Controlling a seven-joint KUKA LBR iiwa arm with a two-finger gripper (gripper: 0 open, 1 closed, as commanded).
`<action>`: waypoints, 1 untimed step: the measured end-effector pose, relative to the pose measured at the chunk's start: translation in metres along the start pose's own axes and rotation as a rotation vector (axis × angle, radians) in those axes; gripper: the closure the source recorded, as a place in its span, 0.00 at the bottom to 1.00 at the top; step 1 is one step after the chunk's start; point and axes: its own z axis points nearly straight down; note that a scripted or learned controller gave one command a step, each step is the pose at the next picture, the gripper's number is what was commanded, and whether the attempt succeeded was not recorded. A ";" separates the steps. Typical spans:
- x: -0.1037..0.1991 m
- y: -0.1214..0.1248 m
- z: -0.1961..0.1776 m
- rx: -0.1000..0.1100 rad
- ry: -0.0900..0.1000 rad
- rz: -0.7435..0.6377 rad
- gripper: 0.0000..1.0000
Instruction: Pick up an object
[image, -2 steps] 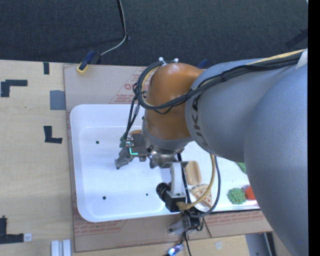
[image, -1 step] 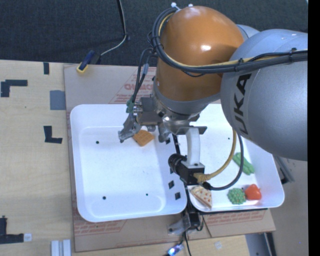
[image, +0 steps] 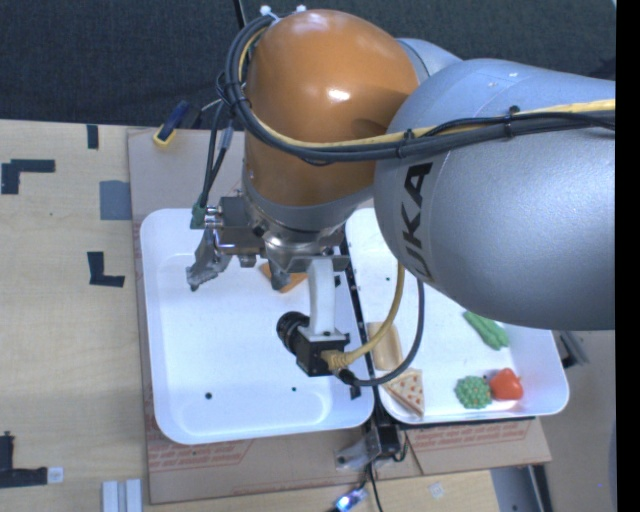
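The orange band (image: 330, 90) above the wrist is smooth and highly glossy, catching a bright highlight, while the grey arm (image: 510, 220) has a duller satin shell. The white bins (image: 230, 410) look like smooth, faintly shiny plastic, resting on matt brown cardboard (image: 200, 465) over a pale, wood-grained tabletop (image: 60, 360).

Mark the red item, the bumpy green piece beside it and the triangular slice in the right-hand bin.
red item (image: 508, 385): camera view, on its middle.
bumpy green piece (image: 472, 392): camera view, on its middle.
triangular slice (image: 409, 392): camera view, on its flat top face.
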 end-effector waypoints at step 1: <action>-0.003 0.001 -0.100 -0.008 0.004 0.002 0.00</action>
